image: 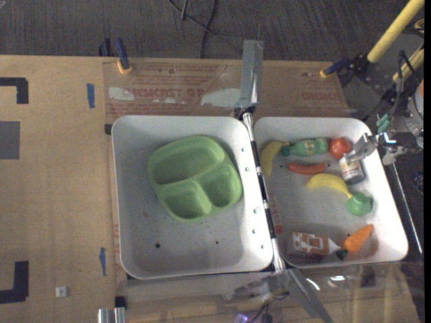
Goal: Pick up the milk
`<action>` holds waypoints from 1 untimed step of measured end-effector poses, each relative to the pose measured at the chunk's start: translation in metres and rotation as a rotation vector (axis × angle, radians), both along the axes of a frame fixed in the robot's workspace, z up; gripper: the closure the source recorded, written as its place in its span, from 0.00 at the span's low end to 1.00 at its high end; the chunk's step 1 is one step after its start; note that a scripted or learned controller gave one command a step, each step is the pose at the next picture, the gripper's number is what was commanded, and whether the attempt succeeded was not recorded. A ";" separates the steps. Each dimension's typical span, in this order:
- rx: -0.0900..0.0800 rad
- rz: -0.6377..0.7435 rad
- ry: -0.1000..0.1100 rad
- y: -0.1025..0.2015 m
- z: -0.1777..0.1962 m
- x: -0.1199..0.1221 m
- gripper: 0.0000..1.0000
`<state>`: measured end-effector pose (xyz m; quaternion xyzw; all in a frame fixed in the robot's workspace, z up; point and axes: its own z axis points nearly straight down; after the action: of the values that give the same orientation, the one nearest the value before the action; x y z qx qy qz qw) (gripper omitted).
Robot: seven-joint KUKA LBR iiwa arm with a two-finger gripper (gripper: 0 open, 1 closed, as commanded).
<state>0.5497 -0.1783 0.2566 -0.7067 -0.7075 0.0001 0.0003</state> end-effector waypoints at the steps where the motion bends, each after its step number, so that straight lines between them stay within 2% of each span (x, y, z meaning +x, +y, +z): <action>1: 0.000 -0.175 0.002 0.041 -0.094 -0.069 0.00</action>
<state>0.4810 -0.1377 0.1622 -0.7659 -0.6429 0.0009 0.0011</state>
